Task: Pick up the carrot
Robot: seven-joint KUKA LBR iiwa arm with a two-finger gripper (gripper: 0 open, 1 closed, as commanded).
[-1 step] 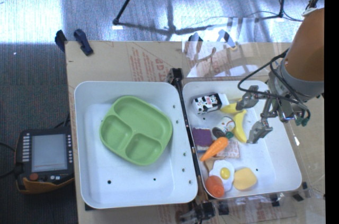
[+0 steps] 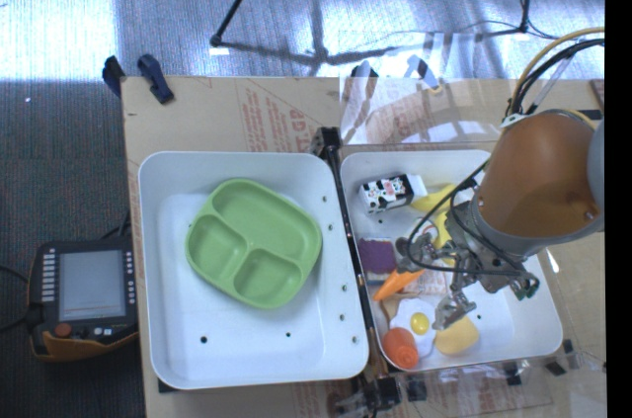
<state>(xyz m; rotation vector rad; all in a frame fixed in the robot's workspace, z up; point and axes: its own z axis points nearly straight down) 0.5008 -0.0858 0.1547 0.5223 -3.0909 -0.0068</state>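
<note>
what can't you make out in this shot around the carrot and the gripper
- Gripper, camera view: its metal parts are small and cluttered, so finger state is unreadable.
- Carrot: its right end runs under the gripper's linkage, so contact is unclear.
- Yellow item: partly covered by the arm's orange band and cables.
- Cow-patterned block: too small to identify.
- Right bin: its far right side is hidden by the arm.

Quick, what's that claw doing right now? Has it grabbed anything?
Claw: over the right bin, beside the carrot; its grip cannot be told.
</note>
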